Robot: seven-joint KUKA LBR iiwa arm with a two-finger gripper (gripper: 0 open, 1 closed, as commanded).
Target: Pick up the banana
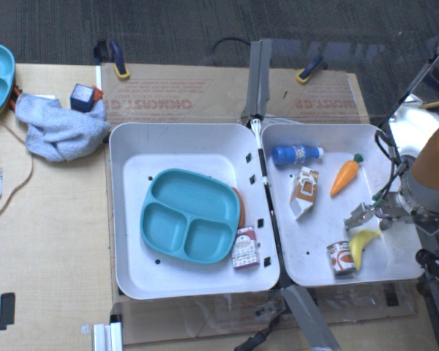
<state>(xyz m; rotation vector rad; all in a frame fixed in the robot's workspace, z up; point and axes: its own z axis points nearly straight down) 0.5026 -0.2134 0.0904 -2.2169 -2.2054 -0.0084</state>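
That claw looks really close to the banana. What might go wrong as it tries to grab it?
Two likely snags. The banana lies right against a small red can, so the gripper may catch or tip the can instead of getting a clean grab. The banana also sits near the front wall of the right bin, which leaves little room and could let it slide away rather than lift.
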